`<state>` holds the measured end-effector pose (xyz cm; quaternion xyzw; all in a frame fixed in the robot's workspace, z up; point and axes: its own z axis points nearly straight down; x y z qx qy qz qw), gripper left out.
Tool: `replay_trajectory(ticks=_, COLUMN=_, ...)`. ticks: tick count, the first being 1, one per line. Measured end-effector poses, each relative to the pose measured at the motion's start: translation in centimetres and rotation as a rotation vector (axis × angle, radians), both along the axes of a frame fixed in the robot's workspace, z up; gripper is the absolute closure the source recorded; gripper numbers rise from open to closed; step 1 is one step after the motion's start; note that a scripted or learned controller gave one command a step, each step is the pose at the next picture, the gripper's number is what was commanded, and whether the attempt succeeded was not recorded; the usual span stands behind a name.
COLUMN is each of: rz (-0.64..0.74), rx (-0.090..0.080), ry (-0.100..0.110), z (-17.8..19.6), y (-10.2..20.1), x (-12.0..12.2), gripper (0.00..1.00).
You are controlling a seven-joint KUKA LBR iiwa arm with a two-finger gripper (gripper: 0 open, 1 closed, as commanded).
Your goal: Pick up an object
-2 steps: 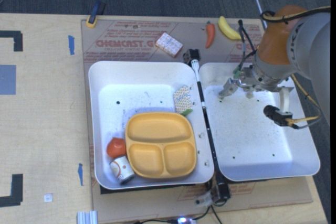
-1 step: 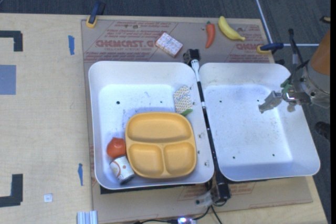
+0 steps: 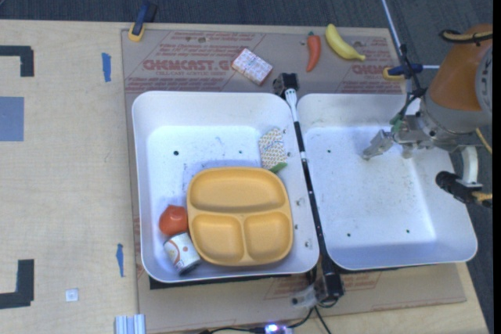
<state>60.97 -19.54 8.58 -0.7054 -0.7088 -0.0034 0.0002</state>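
A: Camera view, from above at a slant. Two shallow white bins side by side on a brown board printed with red letters. Left bin (image 3: pixel 149 168) has rounded corners, a glossy wall and a scuffed, speckled floor.

B: Contents?

A: A yellow tray (image 3: pixel 239 217), smooth plastic, three compartments, one long across the top and two below. It lies flat, low and central in the left bin. Just left of it sits a red-orange round thing (image 3: pixel 173 220), possibly a toy tomato. Below that is a small can (image 3: pixel 181 253), white with an orange mark, tipped on its side and touching the tray's corner. Above the tray's upper right corner lies a patterned pouch (image 3: pixel 272 146), crumpled, with a bit of green at its lower edge.

B: Right bin (image 3: pixel 368 207)?

A: Same white plastic, speckled floor. The arm (image 3: pixel 458 90) comes in at the right, grey with an orange band, partly cut off by the frame edge. Gripper (image 3: pixel 379 145) hangs over the bin's upper right part, with pale metal fingers pointing left. It's too small and blurred; I cannot tell whether it is parted or closed, and nothing is visibly in it.

B: Off the bins?

A: On the board behind them, a speckled pink block (image 3: pixel 251 66), a red pepper (image 3: pixel 313 52) and a banana (image 3: pixel 343 43).
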Motion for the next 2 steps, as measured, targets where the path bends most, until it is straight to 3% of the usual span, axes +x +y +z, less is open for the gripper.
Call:
replay_trajectory(ticks=1, rz=-0.003, rx=-0.007, ry=0.0, z=8.1, y=-2.8, x=5.8, gripper=0.0)
replay_trajectory(ticks=2, rz=-0.003, rx=-0.006, ry=0.002, z=0.0, y=1.0, x=5.8, gripper=0.0)
